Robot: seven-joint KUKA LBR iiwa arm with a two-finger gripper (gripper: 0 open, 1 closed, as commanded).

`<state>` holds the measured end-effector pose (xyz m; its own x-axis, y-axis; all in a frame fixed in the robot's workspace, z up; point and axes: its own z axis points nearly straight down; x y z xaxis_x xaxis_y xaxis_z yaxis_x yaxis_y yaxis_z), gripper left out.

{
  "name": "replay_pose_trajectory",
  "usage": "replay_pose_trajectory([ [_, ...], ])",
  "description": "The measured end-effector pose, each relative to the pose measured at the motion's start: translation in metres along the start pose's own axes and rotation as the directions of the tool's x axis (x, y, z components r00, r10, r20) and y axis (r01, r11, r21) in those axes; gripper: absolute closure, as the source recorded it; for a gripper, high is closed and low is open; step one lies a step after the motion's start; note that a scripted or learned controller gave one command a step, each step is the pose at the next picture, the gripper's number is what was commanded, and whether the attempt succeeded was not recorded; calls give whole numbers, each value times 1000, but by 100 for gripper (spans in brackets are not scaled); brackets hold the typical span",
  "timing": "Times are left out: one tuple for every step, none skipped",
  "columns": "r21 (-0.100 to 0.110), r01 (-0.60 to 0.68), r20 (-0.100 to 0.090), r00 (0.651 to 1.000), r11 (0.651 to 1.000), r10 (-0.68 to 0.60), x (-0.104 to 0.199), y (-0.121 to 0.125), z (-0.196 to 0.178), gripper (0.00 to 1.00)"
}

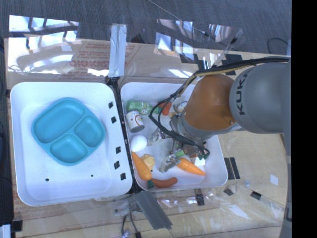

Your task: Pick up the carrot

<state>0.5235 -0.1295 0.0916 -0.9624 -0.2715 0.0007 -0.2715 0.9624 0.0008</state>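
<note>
The arm (233,103) hangs over the right bin (215,175), its gripper (173,158) low among the food. A carrot (190,166) lies just right of the gripper, a sausage (163,182) below it, an egg (138,144) to its left. The left bin (29,182) holds a blue tray (68,130).

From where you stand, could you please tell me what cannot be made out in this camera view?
- Gripper: the arm's orange band covers most of it, so its grasp is unclear.
- Carrot: its near end sits under the gripper; contact is unclear.
- Items at the right bin's top: partly hidden by cables and the arm.
- Can: label too small to read.
</note>
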Motion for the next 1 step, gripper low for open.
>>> replay_pose_trajectory([
  [7, 129, 12, 992, 992, -129, 42, -28, -2, 0],
])
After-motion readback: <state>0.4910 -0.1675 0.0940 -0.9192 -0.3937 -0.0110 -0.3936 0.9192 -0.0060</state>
